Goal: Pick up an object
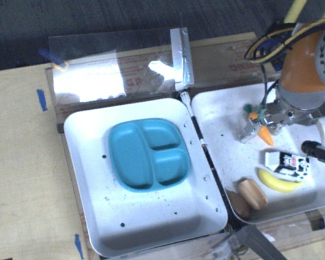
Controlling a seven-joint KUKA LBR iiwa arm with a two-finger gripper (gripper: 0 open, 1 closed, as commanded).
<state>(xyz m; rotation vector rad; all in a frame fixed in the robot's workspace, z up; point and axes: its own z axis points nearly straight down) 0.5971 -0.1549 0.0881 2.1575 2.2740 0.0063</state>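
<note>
The right bin [221, 109] holds an orange toy carrot [265, 135] with a green top [249, 108], a yellow banana [278, 180], a white box with a black and red print [290, 163] and a brown bread roll [251, 194]. My gripper [258, 123] reaches in from the right and is down at the carrot, its metal tip right against the carrot's upper end. The grey arm with its orange band [302, 73] stands over the bin's upper right part and hides what lies under it.
A blue divided plate [149, 153] lies in the middle of the left bin [103, 217]. A clear plastic sheet [115, 72] and a metal bracket [181, 57] stand behind the bins. Yellow and black cables [271, 41] loop beside the arm.
</note>
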